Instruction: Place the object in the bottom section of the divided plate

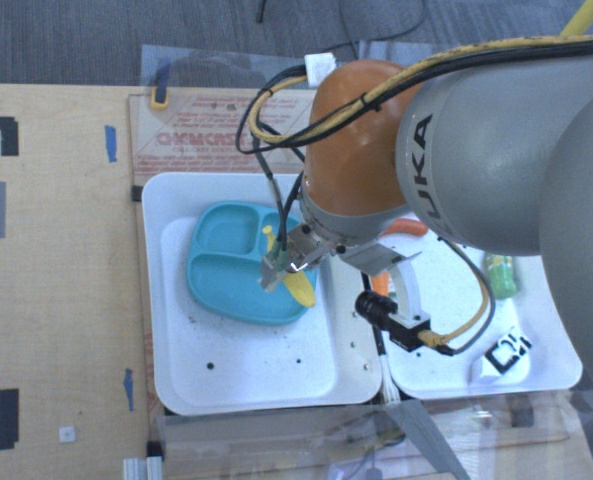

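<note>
Yellow plastic shows at the gripper [279,265] — the yellow object [298,286], maybe a toy banana, lies at the right rim of the blue divided plate [226,268], touching its bottom section. I cannot tell whether the gripper is grasping it. It looks light, stiff and smooth — best taken across its narrow middle.

From my station, the grey and orange arm [456,138] covers much of the right white bin [551,363] and the right side of the blue divided plate [238,260]. The gripper [281,266] is too blurred to read. The yellow object [298,286] is partly hidden.
</note>
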Tool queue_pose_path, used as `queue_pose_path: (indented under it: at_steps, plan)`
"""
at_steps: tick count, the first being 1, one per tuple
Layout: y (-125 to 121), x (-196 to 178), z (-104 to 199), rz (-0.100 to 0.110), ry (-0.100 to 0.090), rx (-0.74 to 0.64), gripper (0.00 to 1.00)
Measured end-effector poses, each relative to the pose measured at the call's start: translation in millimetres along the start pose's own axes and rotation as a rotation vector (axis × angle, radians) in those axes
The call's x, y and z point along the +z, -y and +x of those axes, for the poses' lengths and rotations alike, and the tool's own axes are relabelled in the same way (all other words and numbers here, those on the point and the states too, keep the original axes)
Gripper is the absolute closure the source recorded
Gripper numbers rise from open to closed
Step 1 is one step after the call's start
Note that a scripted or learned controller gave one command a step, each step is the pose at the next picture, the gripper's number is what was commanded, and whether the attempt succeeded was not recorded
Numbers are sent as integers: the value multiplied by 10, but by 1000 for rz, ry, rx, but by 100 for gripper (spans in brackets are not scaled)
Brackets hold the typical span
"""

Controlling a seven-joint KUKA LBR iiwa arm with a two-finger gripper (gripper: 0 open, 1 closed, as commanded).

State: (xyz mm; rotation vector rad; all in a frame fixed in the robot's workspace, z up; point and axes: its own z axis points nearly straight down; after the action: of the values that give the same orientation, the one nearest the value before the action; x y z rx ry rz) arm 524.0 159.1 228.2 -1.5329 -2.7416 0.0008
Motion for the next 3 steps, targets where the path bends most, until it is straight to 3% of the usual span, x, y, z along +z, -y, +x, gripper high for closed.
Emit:
queue_pose_path:
  at_steps: [1, 2, 3]
  plan:
    - [112, -231, -20, -3, 1, -23, 100]
    - [167, -165, -370, -3, 2, 57, 100]
    - [-141, -348, -632, -3, 2, 197, 100]
